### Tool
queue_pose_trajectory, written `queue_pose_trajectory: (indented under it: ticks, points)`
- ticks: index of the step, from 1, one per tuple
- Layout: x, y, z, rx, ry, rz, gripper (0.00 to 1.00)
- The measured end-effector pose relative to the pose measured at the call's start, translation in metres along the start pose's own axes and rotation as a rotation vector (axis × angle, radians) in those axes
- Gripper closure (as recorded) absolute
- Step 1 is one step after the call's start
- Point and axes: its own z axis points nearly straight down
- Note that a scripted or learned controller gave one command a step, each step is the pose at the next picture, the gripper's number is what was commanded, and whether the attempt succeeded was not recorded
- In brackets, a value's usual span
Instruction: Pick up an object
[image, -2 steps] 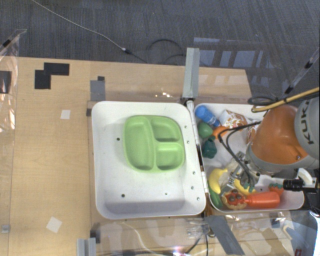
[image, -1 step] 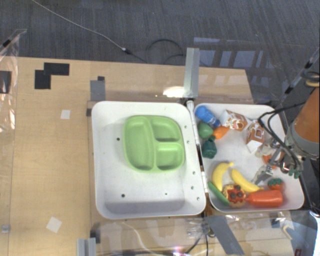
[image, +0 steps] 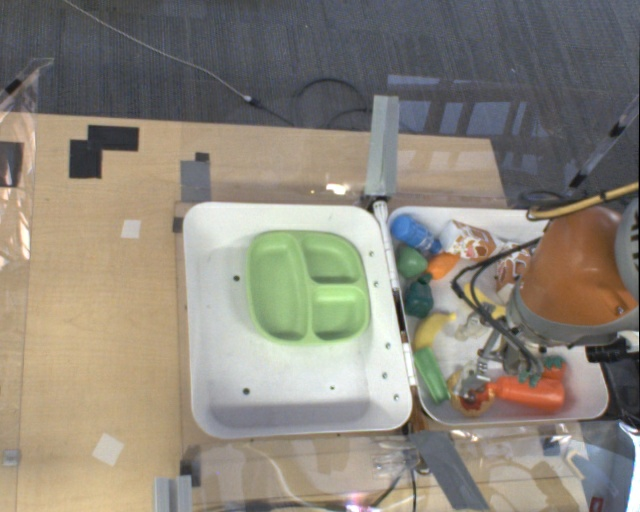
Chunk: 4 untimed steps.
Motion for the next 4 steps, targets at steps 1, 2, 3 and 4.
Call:
queue_pose_trajectory:
  ticks: [1,2,3,4]
  points:
    - [-0.016,-0.034,-0.026,0.001,0.001,-0.488,0.0]
    - [-0.06,0.024,0.015,0.0,-0.009,-0.473,0.0]
    - [-0.168,0.063,0.02,-0.001,0.01,-0.441,0.0]
    - [-0.118,0.015,0.017,0.0,-0.001,-0.229,0.0]
